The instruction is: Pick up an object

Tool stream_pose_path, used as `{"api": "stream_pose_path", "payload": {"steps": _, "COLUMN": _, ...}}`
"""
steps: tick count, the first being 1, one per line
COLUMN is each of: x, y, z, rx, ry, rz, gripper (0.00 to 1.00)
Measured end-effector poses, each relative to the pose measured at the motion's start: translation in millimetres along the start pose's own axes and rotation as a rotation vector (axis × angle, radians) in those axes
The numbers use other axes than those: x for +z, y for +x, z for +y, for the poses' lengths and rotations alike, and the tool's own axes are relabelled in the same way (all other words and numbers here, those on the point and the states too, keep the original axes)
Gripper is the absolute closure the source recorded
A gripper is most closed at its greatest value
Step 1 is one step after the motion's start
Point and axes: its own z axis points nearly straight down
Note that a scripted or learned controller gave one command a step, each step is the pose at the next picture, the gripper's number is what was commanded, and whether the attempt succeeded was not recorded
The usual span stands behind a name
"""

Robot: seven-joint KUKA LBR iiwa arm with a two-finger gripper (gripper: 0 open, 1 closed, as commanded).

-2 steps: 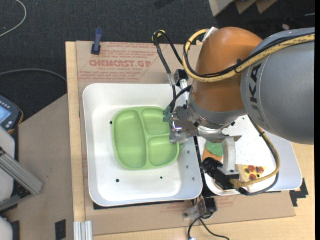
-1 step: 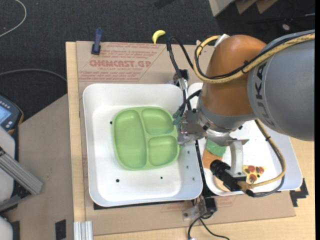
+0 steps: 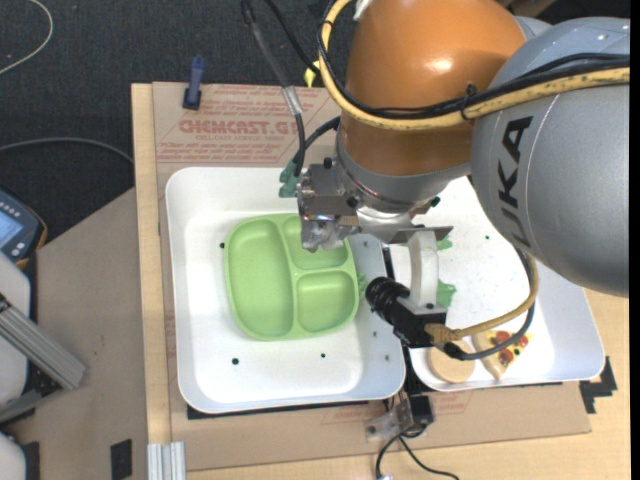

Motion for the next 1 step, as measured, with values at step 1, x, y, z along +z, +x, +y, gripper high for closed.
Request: {"api": "stream_pose_path", "payload": {"steps": 1, "x": 90.0, "y": -75.1, "z": -3.0, "rx": 0.016, "ry": 0.019, "rz": -0.008, "gripper": 1.0}}
